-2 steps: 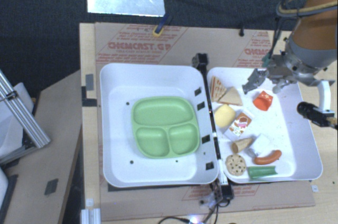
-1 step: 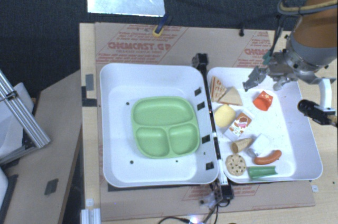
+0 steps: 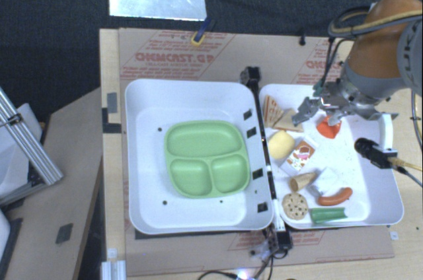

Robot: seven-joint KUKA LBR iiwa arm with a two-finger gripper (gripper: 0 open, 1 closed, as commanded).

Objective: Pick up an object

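The red object is lying in the right bin, just beneath the pincer, which is hovering open and empty. The approach seems underway; next, I judge, comes a straight descent and closing.

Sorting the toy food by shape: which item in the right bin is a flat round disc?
The cookie, at the bin's near left corner: a round tan disc with dark spots. The sausage and green bean beside it are elongated.
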